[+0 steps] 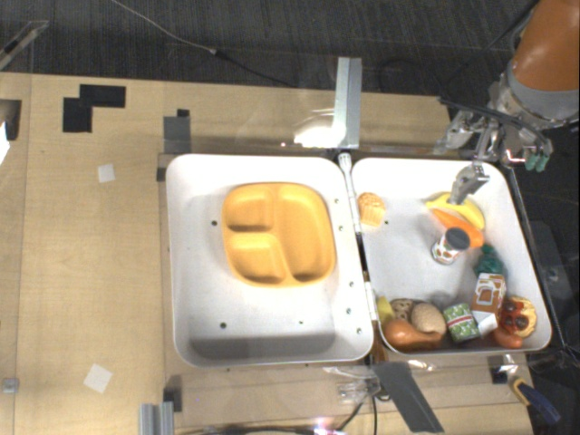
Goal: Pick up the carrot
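Note:
In the right bin [399,261], near its back right, an orange tapered piece that looks like the carrot [441,213] lies against a yellow banana-like toy [467,214]. Just in front of them stands a small white can with an orange top [449,246], beside a dark green leafy piece [489,259]. My gripper [468,183] hangs just above the banana and carrot, reaching in from the upper right below the orange-banded wrist [544,53]. Nothing is visibly held.
The left bin [195,315] holds a yellow divided plate [274,234]. A bread roll [372,208] lies at the right bin's left wall. Several toy foods crowd its front edge: a brown pear [410,335], a potato [424,315], a green box [460,323], a carton [489,293], red fruit [517,317].

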